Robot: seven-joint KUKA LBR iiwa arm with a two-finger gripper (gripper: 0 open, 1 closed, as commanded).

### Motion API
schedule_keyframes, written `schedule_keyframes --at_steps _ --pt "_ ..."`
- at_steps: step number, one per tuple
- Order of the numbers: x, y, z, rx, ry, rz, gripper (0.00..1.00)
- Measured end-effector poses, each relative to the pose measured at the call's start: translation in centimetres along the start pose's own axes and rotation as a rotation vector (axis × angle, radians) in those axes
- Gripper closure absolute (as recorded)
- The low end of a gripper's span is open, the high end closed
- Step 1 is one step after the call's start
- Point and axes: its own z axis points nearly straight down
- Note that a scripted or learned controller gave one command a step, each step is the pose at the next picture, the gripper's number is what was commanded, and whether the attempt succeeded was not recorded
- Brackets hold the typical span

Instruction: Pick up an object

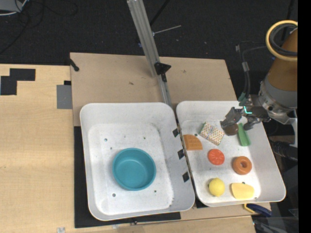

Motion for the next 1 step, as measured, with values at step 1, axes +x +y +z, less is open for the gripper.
schedule_keyframes --at_steps 1 --pt "0.0 0.0 0.0 0.0 0.0 0.0 0.0"
